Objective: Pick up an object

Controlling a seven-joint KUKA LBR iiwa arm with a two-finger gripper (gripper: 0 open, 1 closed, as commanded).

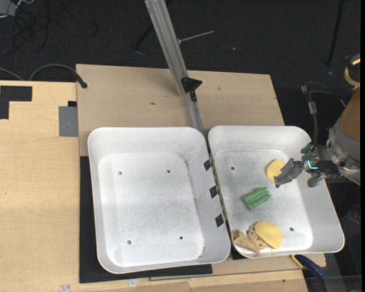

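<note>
In the right bin (316, 239), at its right-hand side: my gripper (299, 174), reaching in over the rim from the right. One dark finger (287, 174) points toward the bin's middle; a second dark part lies nearer the rim. Whether my fingers stand apart or together, I cannot tell from this angle. Nothing is visibly caught between them.

Item 1. Yellow piece (274, 169), rounded, lying on the bin floor just beside my finger, on its left and slightly above it in the view. The fingertip overlaps or touches its lower right edge; which of the two, I cannot tell.

Item 2. Green block (256, 198), short and roughly cylindrical, lying on its side near the bin's middle, below and left of the yellow piece, apart from my gripper.

Item 3. Yellow disc (268, 233), flattish, at the front of the bin, resting against item 4.

Item 4. Tan crumpled object (247, 241), in the front left corner of the bin, touching the yellow disc's left side.

Left bin (147, 260): white, shallow, sharing a wall with the right bin, with small black clips along the join.

Bench (231, 99): bare tan board behind both bins, with a grey metal rail (169, 44) running back at a slant from between the bins.
</note>
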